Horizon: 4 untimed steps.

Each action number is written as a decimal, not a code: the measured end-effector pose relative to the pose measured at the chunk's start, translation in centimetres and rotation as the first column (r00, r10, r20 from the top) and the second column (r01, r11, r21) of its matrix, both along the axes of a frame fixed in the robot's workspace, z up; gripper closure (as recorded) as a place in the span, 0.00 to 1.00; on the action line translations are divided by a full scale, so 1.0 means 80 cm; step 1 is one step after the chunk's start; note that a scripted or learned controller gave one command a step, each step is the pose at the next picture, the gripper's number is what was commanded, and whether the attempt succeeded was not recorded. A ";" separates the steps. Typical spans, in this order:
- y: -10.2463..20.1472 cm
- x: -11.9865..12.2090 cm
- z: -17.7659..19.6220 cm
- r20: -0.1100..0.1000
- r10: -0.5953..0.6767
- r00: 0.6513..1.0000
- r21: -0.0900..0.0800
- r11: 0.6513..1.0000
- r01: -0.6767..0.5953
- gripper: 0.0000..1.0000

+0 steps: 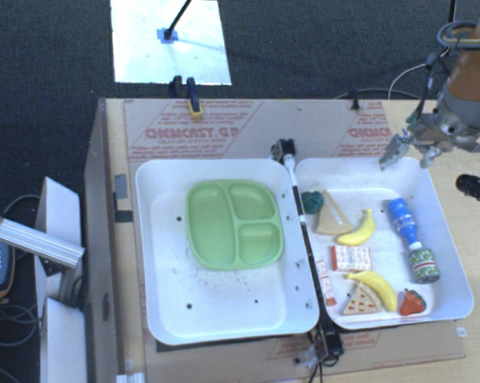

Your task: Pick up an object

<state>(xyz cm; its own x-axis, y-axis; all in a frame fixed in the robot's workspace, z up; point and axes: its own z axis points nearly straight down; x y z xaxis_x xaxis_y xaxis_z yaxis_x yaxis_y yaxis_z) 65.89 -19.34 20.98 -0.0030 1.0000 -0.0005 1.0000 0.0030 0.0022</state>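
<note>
- My gripper (407,150) hung open over the right bin's (445,219) far rim, grasping nothing.
- The blue bottle (401,218) lay near, below it.

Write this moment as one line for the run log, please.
gripper: open, above right bin's far edge | holding: nothing | left bin: green plate | pick: not yet done

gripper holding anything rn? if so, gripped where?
Nothing held. The gripper hangs open above the right bin's far rim, nothing between its fingers; the blue bottle and bananas lie in the bin.
</note>
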 end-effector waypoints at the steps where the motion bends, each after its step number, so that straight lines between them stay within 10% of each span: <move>1: -0.017 -0.026 -0.058 -0.001 -0.001 1.000 -0.001 1.000 0.001 0.00; 2: -0.016 -0.046 -0.157 -0.001 -0.002 1.000 0.001 1.000 0.002 0.00; 3: -0.017 -0.045 -0.143 0.003 -0.001 1.000 -0.001 1.000 0.001 1.00; 4: 0.074 -0.083 -0.109 -0.001 0.001 1.000 0.001 1.000 -0.001 1.00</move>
